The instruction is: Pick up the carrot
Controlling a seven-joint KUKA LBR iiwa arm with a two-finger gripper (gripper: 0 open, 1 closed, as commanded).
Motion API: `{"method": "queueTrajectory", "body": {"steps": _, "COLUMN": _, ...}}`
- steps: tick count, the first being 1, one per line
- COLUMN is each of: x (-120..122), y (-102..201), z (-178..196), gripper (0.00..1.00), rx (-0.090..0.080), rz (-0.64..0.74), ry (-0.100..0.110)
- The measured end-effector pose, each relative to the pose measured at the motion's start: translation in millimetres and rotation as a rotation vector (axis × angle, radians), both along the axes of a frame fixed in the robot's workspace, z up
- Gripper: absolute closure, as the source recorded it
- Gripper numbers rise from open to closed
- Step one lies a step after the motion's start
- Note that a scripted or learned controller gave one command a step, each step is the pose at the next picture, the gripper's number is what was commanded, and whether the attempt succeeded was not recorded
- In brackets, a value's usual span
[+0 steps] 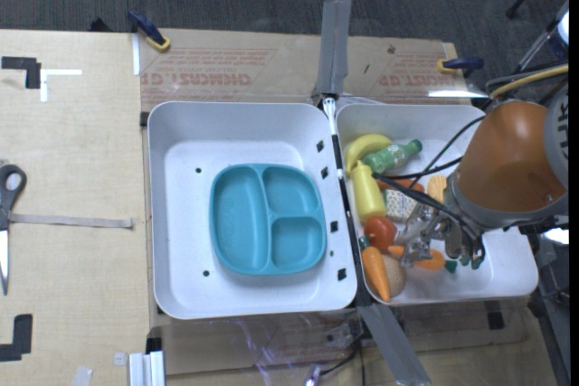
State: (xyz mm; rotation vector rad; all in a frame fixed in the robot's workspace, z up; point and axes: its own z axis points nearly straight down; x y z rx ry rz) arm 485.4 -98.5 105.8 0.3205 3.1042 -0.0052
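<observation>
Left bin (pixel 172 194): it holds a blue tray (pixel 269 219) with three spaces.
Right bin (pixel 507 276): lots of toy food sits by its left wall.
Carrot (pixel 374 273): orange, long and pointy. It lies at the near left corner, tip toward us, just under a tomato (pixel 381 231).
Claw (pixel 432 250): low over the food, just right of the carrot. I cannot tell how it is set.
Job: not done. The carrot lies in the bin and needs lifting.

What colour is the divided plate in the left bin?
The divided plate is light blue, turquoise-like, seen clearly in the camera view inside the left bin.
</observation>
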Motion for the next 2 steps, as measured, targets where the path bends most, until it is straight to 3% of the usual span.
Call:
{"method": "queueTrajectory", "body": {"steps": 1, "x": 2.6, "y": -0.2, "z": 9.7, "gripper": 1.00, "rx": -0.001, "rz": 0.002, "ry": -0.006}}
{"method": "queueTrajectory", "body": {"steps": 2, "x": -2.7, "y": -1.3, "z": -9.4, "gripper": 1.00, "rx": 0.001, "rz": 0.053, "ry": 0.005}}
